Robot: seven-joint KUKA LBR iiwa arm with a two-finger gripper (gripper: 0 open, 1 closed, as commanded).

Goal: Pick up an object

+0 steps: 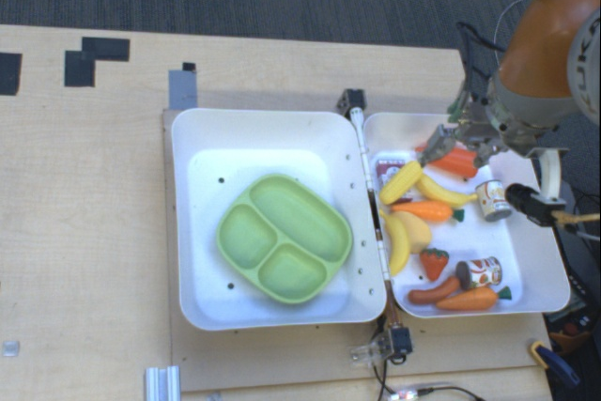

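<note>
My gripper (457,148) hangs over the back of the right bin (543,282), its two fingers spread apart. An orange-red toy vegetable (457,165) lies just below and between them, resting in the bin. The fingers look open on either side of it rather than closed on it. Close by lie a yellow banana (402,181), a second banana (443,193) and an orange carrot (424,211). A small tin can (491,200) lies on its side to the right of them.
The right bin also holds a third banana (399,241), a strawberry (432,263), a second can (481,272), a sausage (432,294) and another carrot (468,300). The left bin (197,202) holds a green divided plate (285,238). A black part (531,202) juts over the right rim.
</note>
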